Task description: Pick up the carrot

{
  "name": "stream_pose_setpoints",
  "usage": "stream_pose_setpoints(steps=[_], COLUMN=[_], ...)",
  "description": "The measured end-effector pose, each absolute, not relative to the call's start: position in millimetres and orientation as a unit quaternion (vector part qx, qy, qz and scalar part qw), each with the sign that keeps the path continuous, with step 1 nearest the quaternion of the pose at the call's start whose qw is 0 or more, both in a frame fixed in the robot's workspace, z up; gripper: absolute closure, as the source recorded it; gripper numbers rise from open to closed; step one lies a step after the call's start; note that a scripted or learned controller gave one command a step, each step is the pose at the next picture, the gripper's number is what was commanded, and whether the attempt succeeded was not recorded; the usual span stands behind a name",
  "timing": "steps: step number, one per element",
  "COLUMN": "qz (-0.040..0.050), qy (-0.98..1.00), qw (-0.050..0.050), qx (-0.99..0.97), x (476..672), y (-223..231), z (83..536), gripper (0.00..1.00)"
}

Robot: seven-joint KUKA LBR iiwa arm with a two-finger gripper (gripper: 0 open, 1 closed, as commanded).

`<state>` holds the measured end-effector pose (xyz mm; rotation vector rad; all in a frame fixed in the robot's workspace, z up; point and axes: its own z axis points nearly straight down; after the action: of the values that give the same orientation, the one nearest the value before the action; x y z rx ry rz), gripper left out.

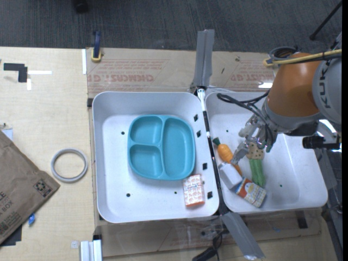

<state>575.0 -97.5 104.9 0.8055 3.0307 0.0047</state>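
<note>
While the carrot (224, 153) lies against the right bin (304, 200)'s left wall, the gripper (246, 148) hangs just beside it; its spread is seemingly unreadable, so centre over the carrot before descending.

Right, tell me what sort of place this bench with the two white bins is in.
Probably a robotics lab or test cell, not a kitchen. A grey and orange arm works over two white bins set on a taped cardboard sheet, with toy-like food such as the carrot and a teal divided plate inside.
</note>
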Motion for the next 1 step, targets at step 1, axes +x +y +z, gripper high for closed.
stream_pose_setpoints(steps=[1], qz=[0.0015], qy=[0.909], qw=[0.008], qx=[0.418], x=[541.3], y=[-103.4], z=[97.9], gripper=[0.00])
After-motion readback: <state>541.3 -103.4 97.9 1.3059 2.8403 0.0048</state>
